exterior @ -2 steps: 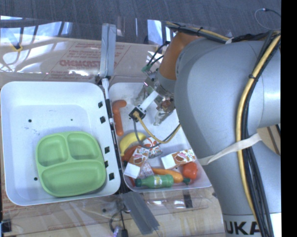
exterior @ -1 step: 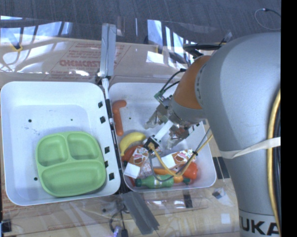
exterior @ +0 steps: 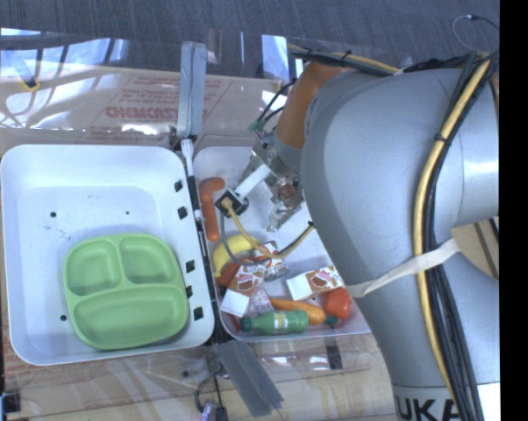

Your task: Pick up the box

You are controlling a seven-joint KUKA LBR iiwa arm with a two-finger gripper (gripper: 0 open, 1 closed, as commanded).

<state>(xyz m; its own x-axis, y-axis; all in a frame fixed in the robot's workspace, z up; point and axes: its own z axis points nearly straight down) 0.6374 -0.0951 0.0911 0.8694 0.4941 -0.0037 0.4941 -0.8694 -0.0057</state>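
Arm (exterior: 404, 235) looms closest; my gripper (exterior: 277, 202) hangs above the box (exterior: 251, 276), jaw state unclear to me.

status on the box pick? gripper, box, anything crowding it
Gripper low in right bin, grasp state unclear. Boxes lie among toy food, none lifted. Green bottle, carrot, hot dog crowd them.

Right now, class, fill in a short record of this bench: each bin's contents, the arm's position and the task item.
left bin: green divided plate
right bin: toy food, including a sausage, a green bottle, a carrot, a tomato
task item: small box among the food, not held
arm: gripper above the right bin's far half
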